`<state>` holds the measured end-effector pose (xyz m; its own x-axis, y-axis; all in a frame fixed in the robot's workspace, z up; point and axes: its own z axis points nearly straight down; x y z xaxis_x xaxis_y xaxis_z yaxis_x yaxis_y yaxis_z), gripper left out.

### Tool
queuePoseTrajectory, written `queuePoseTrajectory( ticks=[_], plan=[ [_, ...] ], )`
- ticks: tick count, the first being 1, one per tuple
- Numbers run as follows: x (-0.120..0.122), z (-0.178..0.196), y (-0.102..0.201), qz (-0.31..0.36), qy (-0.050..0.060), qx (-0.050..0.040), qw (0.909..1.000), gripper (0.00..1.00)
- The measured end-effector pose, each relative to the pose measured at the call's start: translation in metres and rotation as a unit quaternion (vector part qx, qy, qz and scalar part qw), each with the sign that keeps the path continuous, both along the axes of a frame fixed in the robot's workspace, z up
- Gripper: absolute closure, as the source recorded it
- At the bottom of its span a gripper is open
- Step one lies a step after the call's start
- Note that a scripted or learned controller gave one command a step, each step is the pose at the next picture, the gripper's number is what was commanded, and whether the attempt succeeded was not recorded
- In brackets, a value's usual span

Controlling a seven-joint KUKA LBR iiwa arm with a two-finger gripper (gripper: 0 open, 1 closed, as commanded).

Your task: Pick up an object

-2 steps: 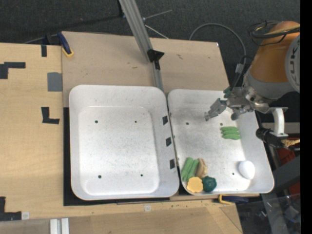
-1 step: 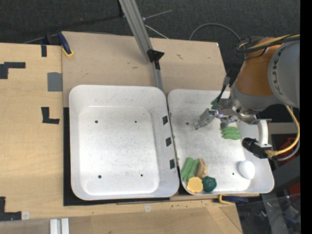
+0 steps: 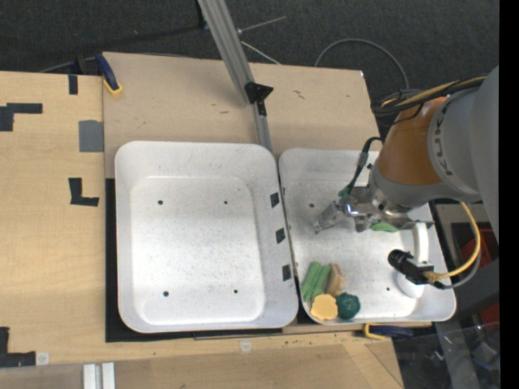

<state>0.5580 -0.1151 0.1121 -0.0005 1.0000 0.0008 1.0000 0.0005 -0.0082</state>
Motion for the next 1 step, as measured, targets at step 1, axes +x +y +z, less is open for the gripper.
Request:
queuePoseTrajectory(
  ticks=[1],
  plan=[
    [0.0016,0.0132,0.0004,0.001,-0.002,-0.0001,1.0,1.0]
  ],
)
